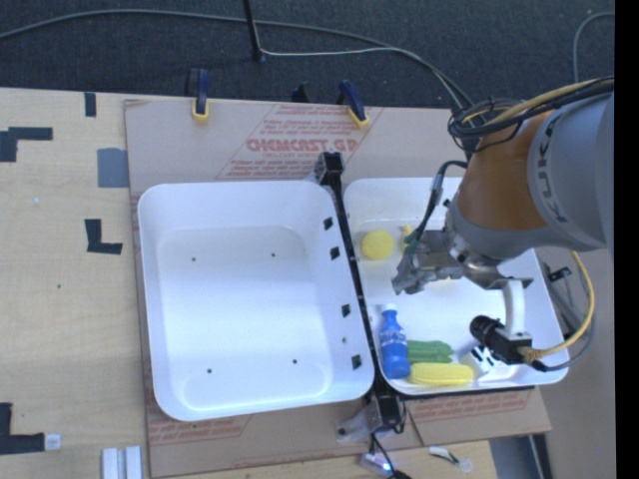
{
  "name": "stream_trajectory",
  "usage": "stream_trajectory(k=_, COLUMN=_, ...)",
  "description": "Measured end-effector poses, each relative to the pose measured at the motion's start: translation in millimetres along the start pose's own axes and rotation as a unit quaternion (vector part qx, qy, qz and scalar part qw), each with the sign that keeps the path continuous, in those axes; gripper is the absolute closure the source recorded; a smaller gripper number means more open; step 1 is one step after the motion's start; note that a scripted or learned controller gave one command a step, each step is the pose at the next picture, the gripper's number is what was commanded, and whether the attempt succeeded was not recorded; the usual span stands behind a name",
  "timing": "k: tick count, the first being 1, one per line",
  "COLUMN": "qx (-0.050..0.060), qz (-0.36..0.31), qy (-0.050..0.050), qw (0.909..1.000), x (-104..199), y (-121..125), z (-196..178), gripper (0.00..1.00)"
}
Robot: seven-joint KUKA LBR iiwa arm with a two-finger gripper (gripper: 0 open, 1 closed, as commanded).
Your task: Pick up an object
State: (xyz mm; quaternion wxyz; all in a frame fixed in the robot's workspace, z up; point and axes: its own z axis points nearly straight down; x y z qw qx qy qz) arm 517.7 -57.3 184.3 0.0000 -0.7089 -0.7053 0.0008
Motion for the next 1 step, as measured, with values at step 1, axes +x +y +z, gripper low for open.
stream_trajectory(k=1, qx=0.000, qz=-0.003, qy=0.001, qw=1.0000, x=2.9, y=0.6, z=0.1, gripper=0.00)
